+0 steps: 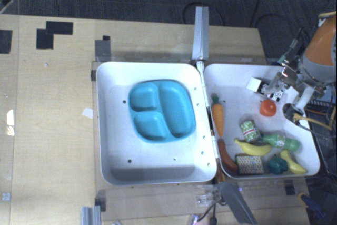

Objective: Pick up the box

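Wooden bench (52, 113) (glossy white bins (113, 166)).

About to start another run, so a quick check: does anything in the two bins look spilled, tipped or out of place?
Nothing looks spilled or damaged. The blue divided plate sits flat in the left bin. The toy foods crowd the right bin's near edge, where the box lies among them. The gripper hovers over the far side.

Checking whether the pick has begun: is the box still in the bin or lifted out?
In the bin. The box lies flat on the right bin's floor near its front edge, beside a banana, away from the tool.
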Available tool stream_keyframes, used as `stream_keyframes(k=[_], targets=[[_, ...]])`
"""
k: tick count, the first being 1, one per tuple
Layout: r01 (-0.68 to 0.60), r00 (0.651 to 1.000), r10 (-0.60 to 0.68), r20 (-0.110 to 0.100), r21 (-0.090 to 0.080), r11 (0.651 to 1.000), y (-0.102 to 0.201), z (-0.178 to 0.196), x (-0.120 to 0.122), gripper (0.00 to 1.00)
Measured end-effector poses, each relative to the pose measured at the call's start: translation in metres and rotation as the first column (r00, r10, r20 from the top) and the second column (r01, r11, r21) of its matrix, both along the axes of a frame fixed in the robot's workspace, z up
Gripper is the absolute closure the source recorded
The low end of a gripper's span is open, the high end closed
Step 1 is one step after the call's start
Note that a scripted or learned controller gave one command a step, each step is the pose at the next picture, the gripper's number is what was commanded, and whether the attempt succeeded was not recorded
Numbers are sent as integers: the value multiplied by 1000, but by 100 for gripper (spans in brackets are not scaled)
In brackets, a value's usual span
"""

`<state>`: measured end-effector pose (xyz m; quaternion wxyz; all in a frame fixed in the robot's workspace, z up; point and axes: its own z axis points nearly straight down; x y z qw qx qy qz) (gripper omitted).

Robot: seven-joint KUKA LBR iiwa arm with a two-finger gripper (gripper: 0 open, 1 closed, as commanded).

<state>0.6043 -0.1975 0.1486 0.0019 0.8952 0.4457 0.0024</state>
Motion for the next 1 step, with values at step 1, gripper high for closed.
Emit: stream_keyframes(k=[1], targets=[[16, 1000, -16, -3, 1, 1000, 2, -45, -35, 0]])
